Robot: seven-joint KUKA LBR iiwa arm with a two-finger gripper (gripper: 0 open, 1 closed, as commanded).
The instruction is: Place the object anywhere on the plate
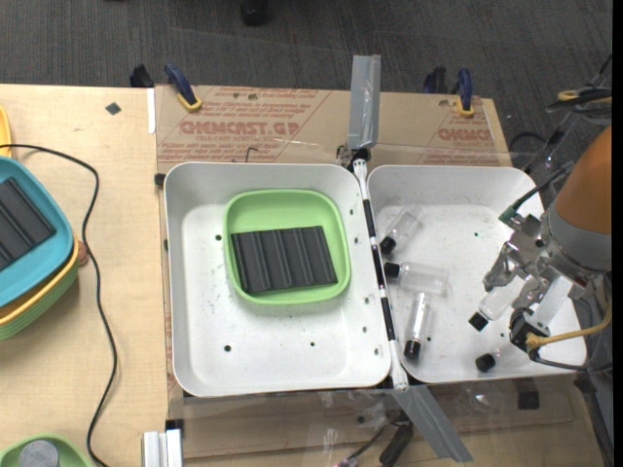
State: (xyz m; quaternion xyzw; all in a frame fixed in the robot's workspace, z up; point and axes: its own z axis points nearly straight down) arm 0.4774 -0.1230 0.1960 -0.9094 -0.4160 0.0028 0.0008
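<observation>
Nearest the camera, the front rim of the left bin [282, 385] has a big stretch of bare white floor behind it, so plenty of room there. In the right bin [438, 188] a clear vial [416, 325] with a black cap lies close to the centre divider, near the front edge. Another small black-capped bit [484, 362] sits by the front right corner.

The gripper [506, 305] hangs over the right side of that bin, close to the right wall, with a clear black-tipped tube [490, 307] right at its fingers. Looks like it might be pinched there, but honestly I can't tell if the claw is closed on it or just beside it. Cables [550, 337] crowd that corner too.

Further back, two more vials [397, 233] lie against the divider, tight to the edge, with one more clear tube [428, 282] mid-floor.

The green plate [286, 247] sits toward the back of the left bin, well apart from the gripper, and a dark ribbed mat [284, 259] covers most of its middle. Only the plate's rim is bare. Beyond both bins is cardboard [292, 120] held by clamps [182, 86].
</observation>
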